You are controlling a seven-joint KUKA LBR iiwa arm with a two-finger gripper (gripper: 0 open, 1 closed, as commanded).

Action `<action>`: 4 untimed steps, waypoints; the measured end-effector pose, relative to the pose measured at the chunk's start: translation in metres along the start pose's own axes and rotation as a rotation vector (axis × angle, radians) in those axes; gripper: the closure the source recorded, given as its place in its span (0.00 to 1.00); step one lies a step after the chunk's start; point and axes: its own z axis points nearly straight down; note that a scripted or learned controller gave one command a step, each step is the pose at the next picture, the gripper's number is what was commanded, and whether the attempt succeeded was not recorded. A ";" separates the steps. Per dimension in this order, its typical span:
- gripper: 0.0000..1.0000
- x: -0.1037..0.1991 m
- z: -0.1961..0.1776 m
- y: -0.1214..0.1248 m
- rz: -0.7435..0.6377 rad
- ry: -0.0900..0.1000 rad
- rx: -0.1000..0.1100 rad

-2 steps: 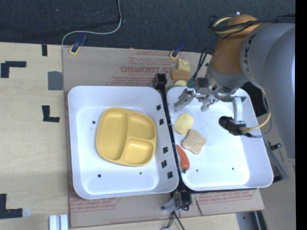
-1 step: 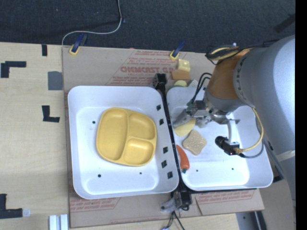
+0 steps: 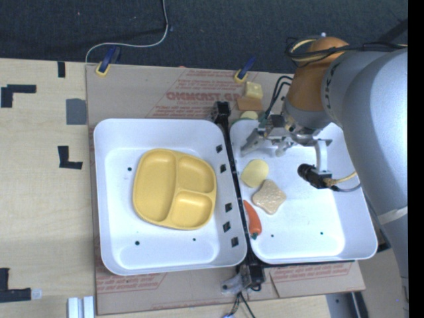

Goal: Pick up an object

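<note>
Two bins (image 3: pixel 106 177) we saw; gripper (image 3: pixel 255 140) hovered above the potato (image 3: pixel 254 172), fingers spread, holding nothing.

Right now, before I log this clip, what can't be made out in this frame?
- Hand: small and seen from above under the wrist, so open or shut can't be told.
- Pale round item at the right bin's far edge: half hidden by the rim.
- Carrot: its left side sits against the divider; contact is unclear.
- Arm: cut off by the frame's right edge.
</note>
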 end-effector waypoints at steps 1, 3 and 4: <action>0.00 0.000 0.024 -0.027 0.001 -0.001 0.005; 0.00 0.000 0.012 -0.025 0.001 -0.002 0.001; 0.00 0.004 -0.083 0.014 -0.001 -0.001 -0.005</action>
